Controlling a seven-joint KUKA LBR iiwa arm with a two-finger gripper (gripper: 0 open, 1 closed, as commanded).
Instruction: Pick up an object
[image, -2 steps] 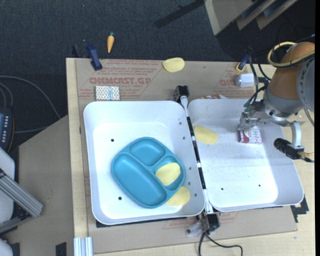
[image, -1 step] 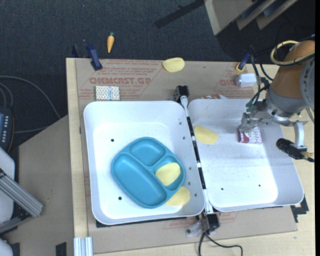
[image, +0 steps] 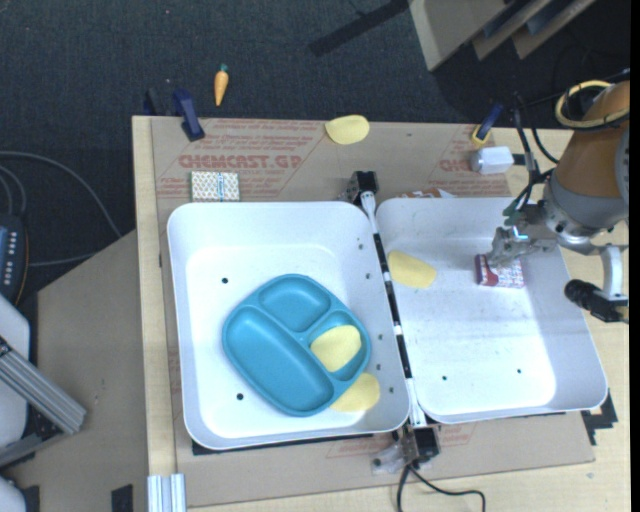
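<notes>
My gripper hangs low over the upper right part of the right bin, reaching in from the right. Directly under its tip lies a small red and white packet, flat on the bin floor; the tip touches or nearly touches its top edge. A yellow chip-like piece rests near the right bin's left wall. In the left bin sits a blue divided tray with one yellow piece in a compartment. Another yellow piece lies against the tray's lower edge.
On the bench behind the bins lie a yellow piece, a patterned packet, a blue clip and a white block. A small carrot toy lies on the dark floor beyond.
</notes>
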